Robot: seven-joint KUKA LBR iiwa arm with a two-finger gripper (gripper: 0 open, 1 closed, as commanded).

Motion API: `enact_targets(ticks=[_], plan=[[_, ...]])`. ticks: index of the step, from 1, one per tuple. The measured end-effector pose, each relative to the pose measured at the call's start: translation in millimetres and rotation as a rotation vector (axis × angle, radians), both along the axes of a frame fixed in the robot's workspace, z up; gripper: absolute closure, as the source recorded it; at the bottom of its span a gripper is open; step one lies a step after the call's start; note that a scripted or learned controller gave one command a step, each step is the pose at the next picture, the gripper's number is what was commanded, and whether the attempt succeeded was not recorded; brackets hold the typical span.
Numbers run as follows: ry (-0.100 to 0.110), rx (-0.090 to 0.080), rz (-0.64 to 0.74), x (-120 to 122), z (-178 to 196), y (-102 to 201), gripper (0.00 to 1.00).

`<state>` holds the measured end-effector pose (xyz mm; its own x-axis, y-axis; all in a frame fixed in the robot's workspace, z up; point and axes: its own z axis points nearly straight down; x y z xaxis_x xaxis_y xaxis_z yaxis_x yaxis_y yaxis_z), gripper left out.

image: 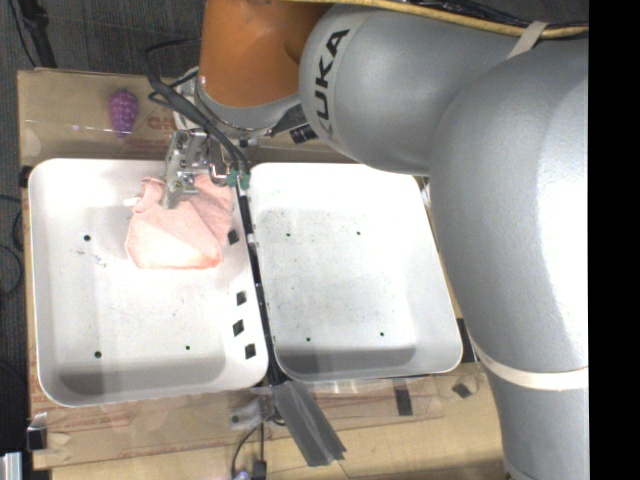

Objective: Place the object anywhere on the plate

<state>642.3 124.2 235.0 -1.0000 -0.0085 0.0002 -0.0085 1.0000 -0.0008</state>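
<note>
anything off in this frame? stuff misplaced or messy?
Two things. A small purple object sits on the bench above the left bin, outside both bins. And the pink cloth lies crumpled in the left bin's upper part, under the gripper. I can't make out a plate.

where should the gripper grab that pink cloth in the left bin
Probably at the raised bunched fold near the pink cloth's upper edge, coming straight down from above. It lies crumpled and mostly flat on the left bin floor, so the flat edges offer little to pinch. The gripper is over that fold.
</note>
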Motion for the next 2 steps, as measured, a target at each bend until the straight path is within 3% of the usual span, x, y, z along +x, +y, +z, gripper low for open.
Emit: enact_targets(ticks=[1,2], plan=[[0.0,0.0,0.0,10.7,-3.6,50.8,1.0],[-0.001,0.0,-0.001,10.9,-3.2,50.6,0.0]])
